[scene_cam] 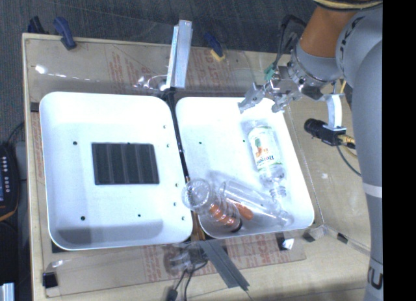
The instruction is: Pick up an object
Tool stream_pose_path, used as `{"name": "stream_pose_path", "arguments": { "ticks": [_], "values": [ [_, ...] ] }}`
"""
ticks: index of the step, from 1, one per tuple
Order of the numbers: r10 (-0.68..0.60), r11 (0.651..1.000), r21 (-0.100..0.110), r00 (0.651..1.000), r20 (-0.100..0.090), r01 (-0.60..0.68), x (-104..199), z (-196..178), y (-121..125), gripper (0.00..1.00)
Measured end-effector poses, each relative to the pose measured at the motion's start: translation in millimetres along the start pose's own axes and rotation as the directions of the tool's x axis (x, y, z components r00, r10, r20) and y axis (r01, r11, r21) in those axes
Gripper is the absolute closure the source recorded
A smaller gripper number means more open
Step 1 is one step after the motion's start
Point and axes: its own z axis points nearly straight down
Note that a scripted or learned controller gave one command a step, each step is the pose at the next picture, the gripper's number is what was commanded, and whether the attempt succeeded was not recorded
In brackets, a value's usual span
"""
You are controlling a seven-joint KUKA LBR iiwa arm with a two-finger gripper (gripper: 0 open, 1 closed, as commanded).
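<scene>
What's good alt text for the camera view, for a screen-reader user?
The arm's end effector hovers at the far edge of the right bin, which holds a clear labeled bottle and clear plastic cups near its front. The left bin holds a dark ridged rectangle.

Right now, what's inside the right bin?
The right bin holds a clear bottle with an orange and green label, plus a tangle of clear plastic cups over something orange; what that orange item is stays covered.

Clear, seemingly plastic bottle (265, 152); glossy white bins (62, 117).
</scene>
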Motion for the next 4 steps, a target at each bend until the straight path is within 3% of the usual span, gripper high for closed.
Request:
{"name": "stream_pose_path", "arguments": {
  "ticks": [1, 2, 3, 4],
  "values": [
    [-0.141, 0.99, -0.002, 0.99, 0.0, 0.141, -6, 75, 0, 0.0],
    [-0.277, 0.961, -0.002, 0.961, 0.001, 0.277, -7, 62, -49, 0.0],
    [-0.295, 0.956, -0.005, 0.956, 0.003, 0.295, -8, 69, -39, 0.0],
    [-0.395, 0.919, -0.005, 0.919, 0.004, 0.395, -5, 95, -14, 0.0]
  ]
}}
